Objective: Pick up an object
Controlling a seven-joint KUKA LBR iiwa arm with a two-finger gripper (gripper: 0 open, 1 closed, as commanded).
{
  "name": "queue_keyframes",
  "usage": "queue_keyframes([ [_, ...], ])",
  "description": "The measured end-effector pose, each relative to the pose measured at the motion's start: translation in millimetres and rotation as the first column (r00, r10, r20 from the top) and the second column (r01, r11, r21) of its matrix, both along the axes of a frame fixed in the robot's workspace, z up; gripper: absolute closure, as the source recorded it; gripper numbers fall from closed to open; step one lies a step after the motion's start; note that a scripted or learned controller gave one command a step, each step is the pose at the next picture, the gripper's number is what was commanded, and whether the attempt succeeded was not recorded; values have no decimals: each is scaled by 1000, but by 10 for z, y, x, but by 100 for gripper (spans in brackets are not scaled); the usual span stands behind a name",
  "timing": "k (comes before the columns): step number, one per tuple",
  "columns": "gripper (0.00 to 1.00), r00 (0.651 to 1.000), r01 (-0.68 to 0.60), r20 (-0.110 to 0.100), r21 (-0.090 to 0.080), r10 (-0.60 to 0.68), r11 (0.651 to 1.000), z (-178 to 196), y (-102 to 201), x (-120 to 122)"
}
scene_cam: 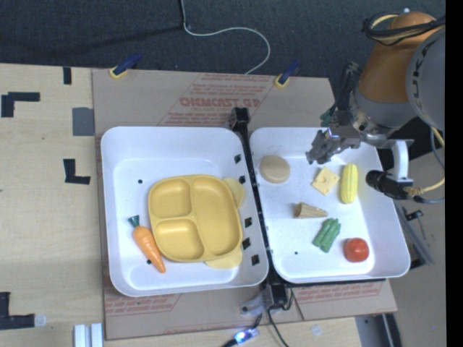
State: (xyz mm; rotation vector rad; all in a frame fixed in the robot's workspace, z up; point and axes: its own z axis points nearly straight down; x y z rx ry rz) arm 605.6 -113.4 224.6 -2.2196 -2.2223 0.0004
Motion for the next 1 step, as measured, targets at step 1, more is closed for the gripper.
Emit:
queue_keyframes([
  [1,100,1000,-5,-1,2,5,1000,91,505,-44],
])
